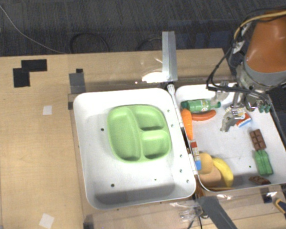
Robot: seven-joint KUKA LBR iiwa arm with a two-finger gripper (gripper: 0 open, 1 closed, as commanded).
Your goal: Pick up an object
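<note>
**Gripper low over the right bin's far side**

Grey arm (269,44) with orange band, reaching in from the right over the pale wooden desk (30,147). Gripper (232,116) low over the far part of the shallow white right bin (284,168), metal fingers pointing down toward the bin floor; whether released or clenched, cannot tell, and nothing seen between the fingers. Just beside the gripper, a small red, white and blue item (244,121) lying on the bin floor, too small to identify.

Near the right bin's far left corner, a green plastic bottle (199,104) on its side, an orange-red piece (203,115) just below it. Along the left wall, an orange carrot-shaped toy (187,124), upright along the divider. In the near left corner, a yellow banana-shaped toy (223,170) touching a tan block (209,177). On the right side, a brown chocolate-bar-like piece (257,139), and below it a green ribbed block (263,163); a small dark brown item (258,179) near the front wall.

In the shallow white left bin (97,186), a light green divided plastic tray (137,132), three compartments, lying flat near the middle, well apart from the gripper.
</note>
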